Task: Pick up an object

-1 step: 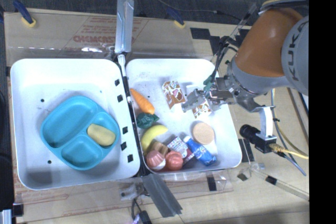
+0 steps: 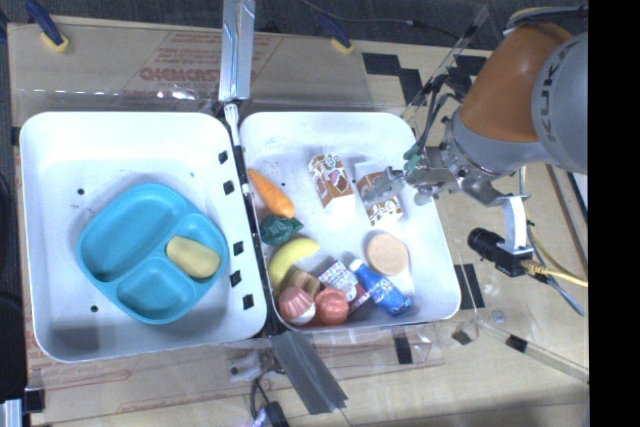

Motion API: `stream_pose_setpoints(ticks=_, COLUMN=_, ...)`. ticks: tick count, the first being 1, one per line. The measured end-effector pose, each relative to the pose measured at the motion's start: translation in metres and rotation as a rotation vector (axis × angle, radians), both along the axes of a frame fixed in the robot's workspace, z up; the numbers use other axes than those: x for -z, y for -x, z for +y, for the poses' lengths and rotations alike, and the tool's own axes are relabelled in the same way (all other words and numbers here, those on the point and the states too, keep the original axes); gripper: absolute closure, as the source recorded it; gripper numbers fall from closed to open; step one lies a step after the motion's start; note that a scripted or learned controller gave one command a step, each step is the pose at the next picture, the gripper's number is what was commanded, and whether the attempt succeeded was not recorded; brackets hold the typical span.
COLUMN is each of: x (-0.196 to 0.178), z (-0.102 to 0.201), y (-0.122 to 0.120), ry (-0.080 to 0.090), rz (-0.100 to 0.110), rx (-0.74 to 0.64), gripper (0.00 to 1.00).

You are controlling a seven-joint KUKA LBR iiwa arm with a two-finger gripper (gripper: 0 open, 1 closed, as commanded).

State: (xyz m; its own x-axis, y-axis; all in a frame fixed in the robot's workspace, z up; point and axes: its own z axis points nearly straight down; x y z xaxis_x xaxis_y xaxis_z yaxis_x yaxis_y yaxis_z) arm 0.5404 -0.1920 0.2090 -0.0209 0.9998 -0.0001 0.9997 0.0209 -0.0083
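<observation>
My gripper (image 2: 418, 181) hangs over the right rim of the right bin (image 2: 300, 130), just right of a small brown-and-white carton (image 2: 381, 196). A second carton of the same kind (image 2: 332, 179) lies to its left. An orange carrot (image 2: 272, 194), a green piece (image 2: 282, 229), a yellow banana (image 2: 291, 256), two red fruits (image 2: 313, 305), a blue bottle (image 2: 381, 287) and a tan round disc (image 2: 387, 254) also lie in this bin. Nothing shows between the gripper's ends.
The left bin (image 2: 60, 165) holds a blue divided plate (image 2: 130, 245) with a yellow potato-like lump (image 2: 193, 256) in one section. A metal bar (image 2: 237, 45) stands at the back between the bins. The arm's orange band (image 2: 510, 85) is over the bench at the right.
</observation>
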Motion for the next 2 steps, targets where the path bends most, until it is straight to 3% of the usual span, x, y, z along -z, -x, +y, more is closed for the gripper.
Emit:
stream_pose_setpoints(ticks=1, x=0.019, z=0.023, y=0.044, ry=-0.002, rz=-0.004, rx=-0.095, gripper=0.00)
stream_pose_setpoints(ticks=2, x=0.109, z=0.007, y=0.058, ry=0.003, rz=-0.023, rx=-0.240, gripper=0.00)
